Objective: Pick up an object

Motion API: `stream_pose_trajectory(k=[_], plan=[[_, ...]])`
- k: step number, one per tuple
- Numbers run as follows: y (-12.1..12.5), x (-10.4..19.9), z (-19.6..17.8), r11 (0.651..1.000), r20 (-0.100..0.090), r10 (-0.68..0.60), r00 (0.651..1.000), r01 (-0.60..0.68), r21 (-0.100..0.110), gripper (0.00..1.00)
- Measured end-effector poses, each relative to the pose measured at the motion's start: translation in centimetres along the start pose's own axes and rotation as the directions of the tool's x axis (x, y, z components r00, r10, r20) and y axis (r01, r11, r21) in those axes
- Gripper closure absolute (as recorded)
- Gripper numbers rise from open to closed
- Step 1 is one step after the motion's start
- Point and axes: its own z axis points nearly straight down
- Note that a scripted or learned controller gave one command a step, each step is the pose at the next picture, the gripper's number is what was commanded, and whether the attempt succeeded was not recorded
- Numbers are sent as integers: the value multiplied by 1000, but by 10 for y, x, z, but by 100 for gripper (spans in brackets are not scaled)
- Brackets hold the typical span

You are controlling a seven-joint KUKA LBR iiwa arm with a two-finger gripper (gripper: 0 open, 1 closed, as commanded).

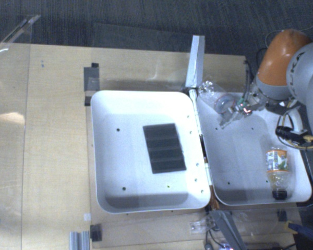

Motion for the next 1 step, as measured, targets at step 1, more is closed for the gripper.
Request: stream_pose_trajectory(k=[1], plan=[[11,25,4,998,19,-56,998,56,2,0]])
